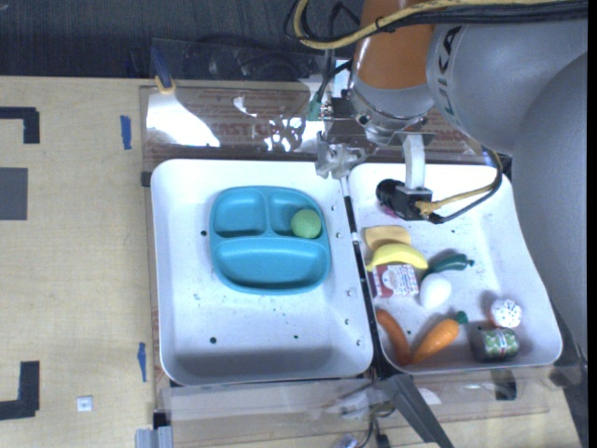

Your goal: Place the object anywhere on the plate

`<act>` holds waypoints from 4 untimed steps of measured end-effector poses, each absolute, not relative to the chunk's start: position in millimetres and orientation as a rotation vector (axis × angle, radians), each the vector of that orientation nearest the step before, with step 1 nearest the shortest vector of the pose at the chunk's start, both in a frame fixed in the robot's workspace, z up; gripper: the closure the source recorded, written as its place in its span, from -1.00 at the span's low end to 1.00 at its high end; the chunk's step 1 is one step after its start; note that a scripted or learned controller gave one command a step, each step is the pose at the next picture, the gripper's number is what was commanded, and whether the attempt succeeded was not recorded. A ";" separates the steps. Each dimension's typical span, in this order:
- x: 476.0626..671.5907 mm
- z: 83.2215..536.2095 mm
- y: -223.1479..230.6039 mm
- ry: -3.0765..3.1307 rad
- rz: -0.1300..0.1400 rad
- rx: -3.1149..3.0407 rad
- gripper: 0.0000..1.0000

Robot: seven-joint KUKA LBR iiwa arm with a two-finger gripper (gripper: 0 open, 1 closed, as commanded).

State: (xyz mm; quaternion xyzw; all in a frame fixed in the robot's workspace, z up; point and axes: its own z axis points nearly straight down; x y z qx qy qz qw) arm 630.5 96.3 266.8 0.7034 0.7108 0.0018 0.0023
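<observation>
Green ball (305,223) on blue plate (269,259), pincer (334,161) just above

A blue divided plate (270,241) sits in the left bin (177,278), a green ball (305,223) in its upper right compartment. The gripper (334,160) hangs at top centre over the bins' dividing edge. The right bin (522,241) holds a banana (396,255), egg (435,292) and carrot (437,337).

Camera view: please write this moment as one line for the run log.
gripper: above bins' divider, far end | green ball: in blue plate, upper right compartment | right bin: toy foods
</observation>
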 end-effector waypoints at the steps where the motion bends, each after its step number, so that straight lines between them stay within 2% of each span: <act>1: 580.1 257.7 98.7 2.536 -0.001 1.857 1.00; 2: 574.2 285.3 96.9 2.596 0.005 1.762 1.00; 3: 574.0 284.6 96.7 2.597 0.003 1.763 -1.00; 4: 543.0 248.9 163.6 2.636 -0.002 1.715 -1.00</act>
